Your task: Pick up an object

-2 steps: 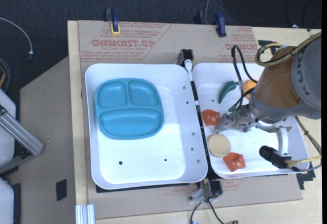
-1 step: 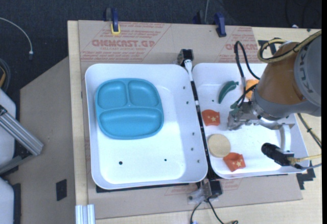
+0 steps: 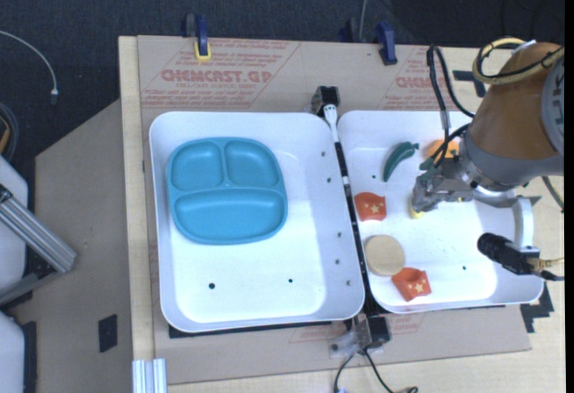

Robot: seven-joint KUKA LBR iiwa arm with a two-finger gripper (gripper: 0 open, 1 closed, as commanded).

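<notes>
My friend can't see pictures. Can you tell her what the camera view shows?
A robot arm's claw hangs low in the right bin, among a green pepper, two red pieces and a tan disc. The left bin holds a blue divided plate.

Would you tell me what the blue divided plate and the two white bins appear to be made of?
The blue divided plate looks like moulded matte plastic: uniform colour, soft rounded compartment ridges. The left bin and right bin seem thin glossy white plastic, judging by rolled rims and faint sheen.
</notes>
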